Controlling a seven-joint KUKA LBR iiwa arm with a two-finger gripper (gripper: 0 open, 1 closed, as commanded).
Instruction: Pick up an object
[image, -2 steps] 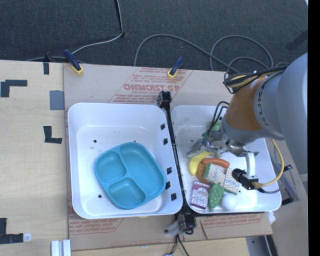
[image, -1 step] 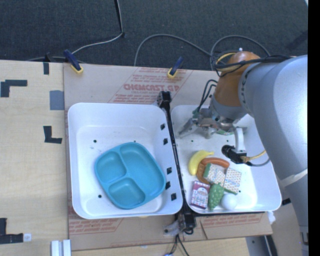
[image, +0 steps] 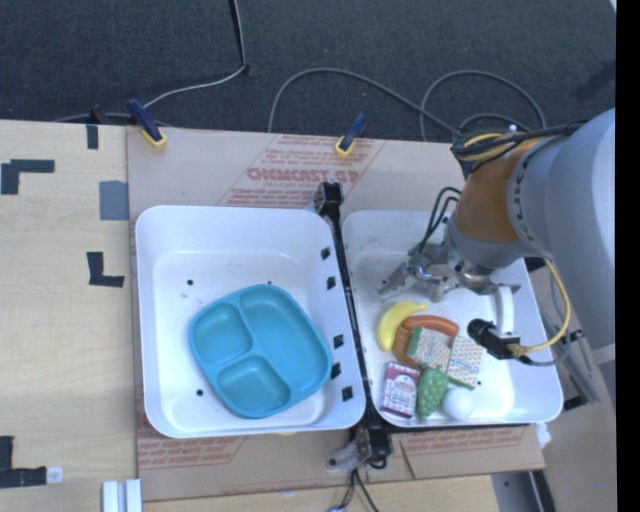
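1. You can see two shallow white bins side by side in the middle of the picture; the left bin (image: 160, 300) holds a light blue plastic plate with three sections (image: 260, 350).
2. The right bin (image: 365, 235) holds a small pile of toy food in its lower half.
3. In that pile you have a yellow toy banana (image: 397, 320), an orange toy hot dog (image: 425, 327) touching it, a red and white little box (image: 399, 389), a green bumpy toy (image: 432, 392), a white round toy (image: 459, 402) and a speckled flat square (image: 466, 360).
4. The grey arm with the orange band (image: 495, 200) comes in from the right of the picture.
5. Its two-finger gripper (image: 420, 275) hangs in the upper part of the right bin, just above the yellow toy banana.
6. You cannot tell from this picture how the gripper is set, and nothing shows in its grip.
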